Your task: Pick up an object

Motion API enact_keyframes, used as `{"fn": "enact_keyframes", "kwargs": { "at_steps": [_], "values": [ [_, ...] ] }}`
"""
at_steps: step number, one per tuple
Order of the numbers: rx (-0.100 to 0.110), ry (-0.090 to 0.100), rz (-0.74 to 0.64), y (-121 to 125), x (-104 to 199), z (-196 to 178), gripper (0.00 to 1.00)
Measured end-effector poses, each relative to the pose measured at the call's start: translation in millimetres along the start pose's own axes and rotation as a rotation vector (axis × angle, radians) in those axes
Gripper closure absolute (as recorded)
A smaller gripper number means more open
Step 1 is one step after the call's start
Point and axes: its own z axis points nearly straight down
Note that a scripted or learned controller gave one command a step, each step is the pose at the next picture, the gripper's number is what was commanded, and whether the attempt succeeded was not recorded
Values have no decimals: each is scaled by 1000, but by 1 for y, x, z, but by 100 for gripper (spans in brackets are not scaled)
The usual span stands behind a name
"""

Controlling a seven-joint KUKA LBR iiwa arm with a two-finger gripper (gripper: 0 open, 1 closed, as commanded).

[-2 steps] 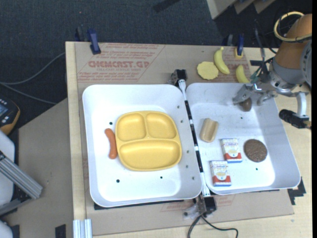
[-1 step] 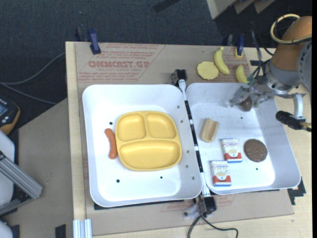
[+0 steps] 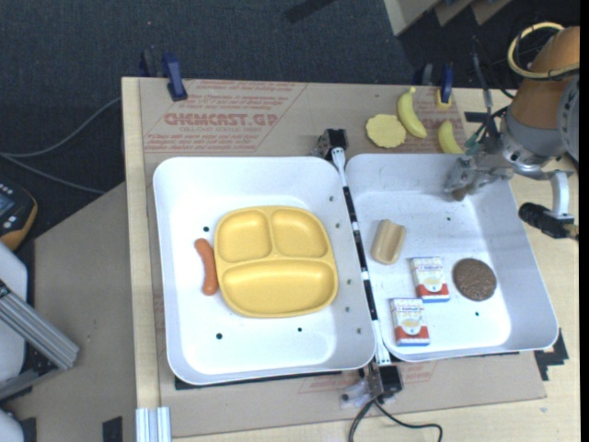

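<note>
while the gripper (image 3: 457, 184) hangs over the right bin's (image 3: 515, 330) far corner, can't tell how it's set. smooth white plastic bins; the left bin (image 3: 184, 339) has a glossy yellow divided plate (image 3: 274, 261) with an orange sausage (image 3: 208, 265) beside it, lengthwise front to back. the right one holds a tan roll (image 3: 387, 241), two small cartons (image 3: 429, 278) and a round brown patty (image 3: 475, 279).

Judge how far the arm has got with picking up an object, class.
Done: the gripper has reached the right bin's far corner. In hand: nothing visibly held. Left: grasping and lifting; the bread roll, two cartons and brown patty lie on the bin floor.
</note>
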Motion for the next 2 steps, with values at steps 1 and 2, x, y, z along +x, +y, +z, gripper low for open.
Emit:
{"fn": "enact_keyframes", "kwargs": {
  "at_steps": [1, 2],
  "values": [
    [2, 0, -2, 0, 81, -34, 100],
    [4, 2, 0, -1, 127, -48, 100]
  ]
}}
